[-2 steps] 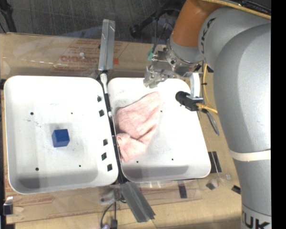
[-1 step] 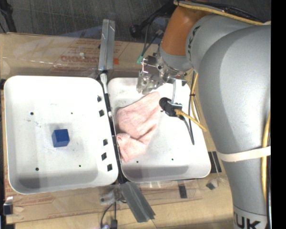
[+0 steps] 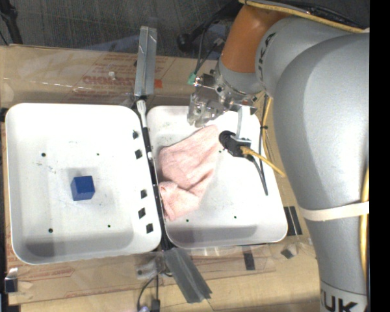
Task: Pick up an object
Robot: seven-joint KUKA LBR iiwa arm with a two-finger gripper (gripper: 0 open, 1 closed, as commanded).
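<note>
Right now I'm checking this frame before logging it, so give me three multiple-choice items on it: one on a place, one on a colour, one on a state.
1. Where does the small cube lie?
A. in the left bin
B. in the right bin
C. on the bench outside the bins

2. What colour is the cloth?
A. green
B. pale pink
C. black

3. How does the cloth lie?
A. folded in a neat square
B. hung over the divider into the left bin
C. crumpled in a heap

Answers:
1 A, the cube sits on the floor of the left bin.
2 B, its fabric is pale pink against the white right bin.
3 C, it is bunched in uneven folds under the gripper.
</note>
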